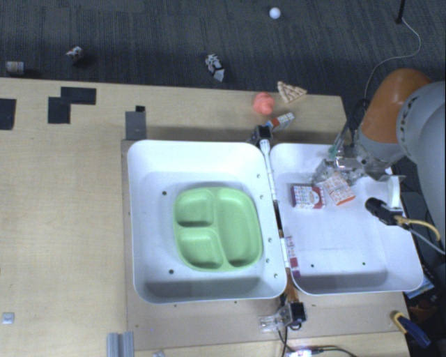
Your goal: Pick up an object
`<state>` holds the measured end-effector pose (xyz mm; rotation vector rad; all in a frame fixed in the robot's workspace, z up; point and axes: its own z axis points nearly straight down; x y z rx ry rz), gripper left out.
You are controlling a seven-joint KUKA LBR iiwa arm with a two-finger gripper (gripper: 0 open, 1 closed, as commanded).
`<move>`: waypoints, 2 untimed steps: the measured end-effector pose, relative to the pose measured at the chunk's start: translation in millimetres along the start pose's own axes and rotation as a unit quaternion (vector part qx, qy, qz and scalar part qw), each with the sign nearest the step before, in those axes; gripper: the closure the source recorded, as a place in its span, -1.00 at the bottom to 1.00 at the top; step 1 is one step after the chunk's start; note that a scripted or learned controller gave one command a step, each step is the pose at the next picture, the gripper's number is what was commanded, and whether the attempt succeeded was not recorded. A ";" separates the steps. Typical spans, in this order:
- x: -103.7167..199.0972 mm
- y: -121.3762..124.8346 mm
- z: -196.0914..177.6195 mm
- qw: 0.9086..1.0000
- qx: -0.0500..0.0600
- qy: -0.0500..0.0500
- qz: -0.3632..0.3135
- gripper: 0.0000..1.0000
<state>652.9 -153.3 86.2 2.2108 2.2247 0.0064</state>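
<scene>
Camera view: gripper [339, 166] over right bin [348, 268]; fingertips hard to make out.

Even bright light, soft shadows, slight blur

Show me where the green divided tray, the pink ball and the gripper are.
green divided tray [217, 226]: camera view, on the ridge between its compartments.
pink ball [263, 103]: camera view, on its middle.
gripper [336, 166]: camera view, at its fingertips.

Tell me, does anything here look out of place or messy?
Yes. A pink ball and a triangular wedge lie on the bench outside the bins, and small bits, including a white ball, are scattered on the dark floor beyond. The green tray sits neatly in the left bin.
</scene>
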 end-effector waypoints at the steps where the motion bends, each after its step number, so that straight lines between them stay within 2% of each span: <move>1: 0.7 1.2 -11.2 1.000 -0.002 0.000 -0.001 1.00; 2: 57.1 -30.5 -97.8 1.000 0.000 0.001 0.000 1.00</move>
